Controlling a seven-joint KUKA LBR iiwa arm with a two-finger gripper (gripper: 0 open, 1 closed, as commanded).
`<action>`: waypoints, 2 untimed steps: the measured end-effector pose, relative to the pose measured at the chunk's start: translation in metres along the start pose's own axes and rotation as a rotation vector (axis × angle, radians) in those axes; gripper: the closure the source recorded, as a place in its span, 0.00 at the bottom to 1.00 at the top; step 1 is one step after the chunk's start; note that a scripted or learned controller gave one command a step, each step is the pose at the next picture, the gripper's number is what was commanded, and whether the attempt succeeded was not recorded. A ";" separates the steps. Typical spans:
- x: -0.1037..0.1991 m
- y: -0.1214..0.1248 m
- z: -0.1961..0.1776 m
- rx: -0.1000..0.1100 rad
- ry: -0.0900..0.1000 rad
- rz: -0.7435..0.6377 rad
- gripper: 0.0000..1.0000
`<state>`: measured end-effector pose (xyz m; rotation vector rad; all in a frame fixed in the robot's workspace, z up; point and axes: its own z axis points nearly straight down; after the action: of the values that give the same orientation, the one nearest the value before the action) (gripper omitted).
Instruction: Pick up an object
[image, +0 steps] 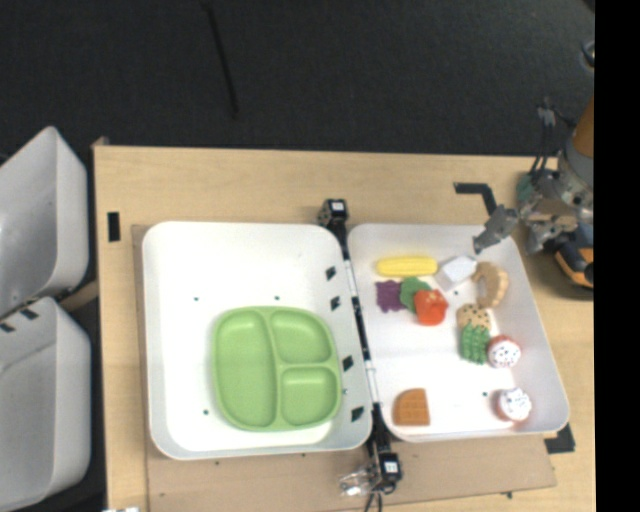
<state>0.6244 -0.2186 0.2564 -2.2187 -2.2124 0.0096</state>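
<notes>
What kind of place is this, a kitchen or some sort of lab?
Most likely a robot lab's picking bench, not a kitchen: two white bins sit side by side, one holding a green tray, the other toy food such as corn, with a robot gripper at the right.

Dark floor beyond a pale wooden bench (250, 185), white rounded units (35, 215) at left

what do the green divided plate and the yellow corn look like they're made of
The green plate: probably molded plastic, with a smooth, even matte color and rounded compartment ridges. The yellow corn: likely toy plastic or rubber, uniformly bright; too small to tell more.
</notes>
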 end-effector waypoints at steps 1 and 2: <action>0.001 0.002 -0.007 -0.012 -0.002 -0.003 0.00; -0.006 0.000 0.054 -0.007 -0.003 -0.002 0.00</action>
<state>0.6243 -0.2248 0.2027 -2.2214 -2.2192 0.0049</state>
